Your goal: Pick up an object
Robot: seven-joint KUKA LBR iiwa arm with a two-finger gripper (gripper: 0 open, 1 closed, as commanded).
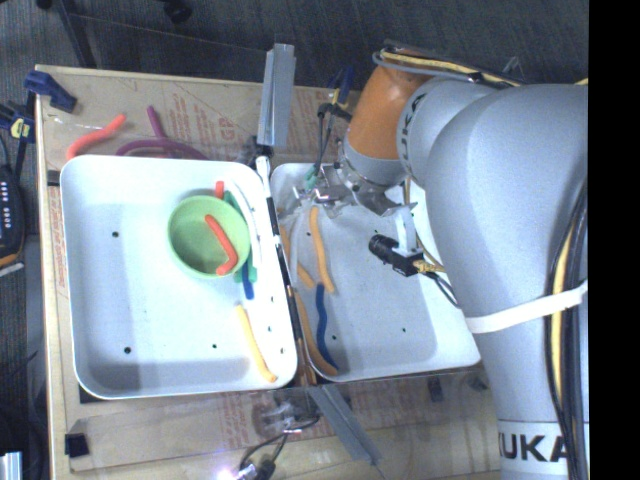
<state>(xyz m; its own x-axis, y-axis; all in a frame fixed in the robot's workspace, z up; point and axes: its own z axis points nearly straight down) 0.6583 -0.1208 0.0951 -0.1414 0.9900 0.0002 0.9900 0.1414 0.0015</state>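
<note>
Camera view. Claw (318, 190): low at the far left corner of the right bin (400, 348); open or closed cannot be told. Nothing visibly gripped.
Candidate objects: orange strip (320, 248) just below the claw; blue strip (322, 313) further below; green bowl (208, 236) holding a red strip (222, 238), well to the claw's left in the left bin (110, 298); yellow strip (255, 343) down-left of the claw.
Step, judged: reaching for a grasp. Next move calls for closing on the nearest strip, then lifting.
</note>
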